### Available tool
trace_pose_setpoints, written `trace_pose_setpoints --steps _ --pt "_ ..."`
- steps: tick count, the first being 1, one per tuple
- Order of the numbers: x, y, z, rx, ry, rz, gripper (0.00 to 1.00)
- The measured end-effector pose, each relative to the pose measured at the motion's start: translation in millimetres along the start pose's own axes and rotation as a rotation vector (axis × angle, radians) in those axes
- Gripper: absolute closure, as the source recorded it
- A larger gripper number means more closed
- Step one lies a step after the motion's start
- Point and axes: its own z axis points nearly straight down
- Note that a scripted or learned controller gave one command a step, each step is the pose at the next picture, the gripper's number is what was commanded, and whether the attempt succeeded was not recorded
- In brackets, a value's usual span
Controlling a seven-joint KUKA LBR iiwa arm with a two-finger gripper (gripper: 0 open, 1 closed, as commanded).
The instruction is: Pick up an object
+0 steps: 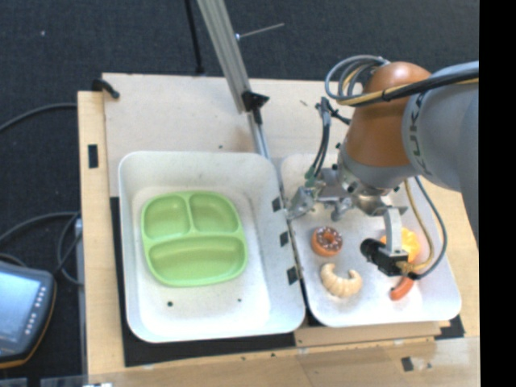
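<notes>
A: Green plastic in the left bin (pixel 145 168): a divided plate (pixel 193 238), three compartments, lying flat near the middle.

B: And the right bin (pixel 439 297)?

A: Four small pieces, all toy food by the look. A brown-orange doughnut (pixel 327 241) left of centre. Just below it, towards the near rim, a pale croissant (pixel 341 281), horns pointing down, close to the doughnut but apparently not touching. Further right, a yellow piece (pixel 410 244), half hidden behind robot hardware, so too little to name. Below that, by the near right corner, an orange-red piece (pixel 401 289), long and slightly tilted.

B: Position of the claw (pixel 322 202)?

A: Over the far left part of the right bin, close to the wall shared by the two bins. Just beyond the doughnut, and well apart from the orange-red piece.

B: Open or closed? Anything in it?

A: Cannot tell. Only a tangle of grey metal from this angle, with no clear sight of its opening. Nothing visibly gripped, and all four pieces resting on the bin floor.

B: Touching the floor of the bin?

A: Cannot tell that either.

B: The arm (pixel 442 127)?

A: In from the right, grey, with the orange band (pixel 379 127) bulging just above the wrist and looped cables on top.

B: Anything else on the bench (pixel 161 111)?

A: An aluminium rail (pixel 222 39), slanting from behind the bins up to the top edge.
</notes>
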Motion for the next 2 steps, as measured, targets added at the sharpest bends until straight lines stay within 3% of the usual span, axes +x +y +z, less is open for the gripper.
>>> trace_pose_setpoints --steps 1,2 --pt "-20 -28 0 -0.002 -0.001 0.002 0.00" --pt "-29 -2 0 -0.005 0.000 0.002 0.00"
